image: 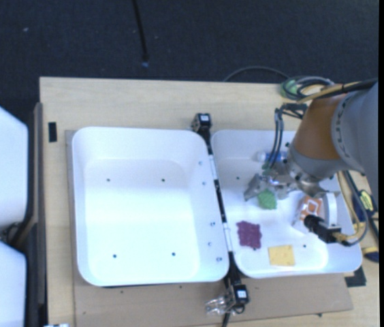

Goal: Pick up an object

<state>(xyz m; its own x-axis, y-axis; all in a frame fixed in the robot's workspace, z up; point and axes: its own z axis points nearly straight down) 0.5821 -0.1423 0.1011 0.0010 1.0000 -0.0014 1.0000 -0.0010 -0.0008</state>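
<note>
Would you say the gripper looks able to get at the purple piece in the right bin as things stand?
Probably yes. The purple piece lies flat and apart from the yellow square and the green object, with nothing over it. The gripper is in the same bin, just beyond it.

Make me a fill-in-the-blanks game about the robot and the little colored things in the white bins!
1. The gripper is right over the small ____ object.
2. The purple object and the yellow square lie in the ____ bin.
3. The arm wears an ____ band above its wrist.

Missing words: green; right; orange
</note>
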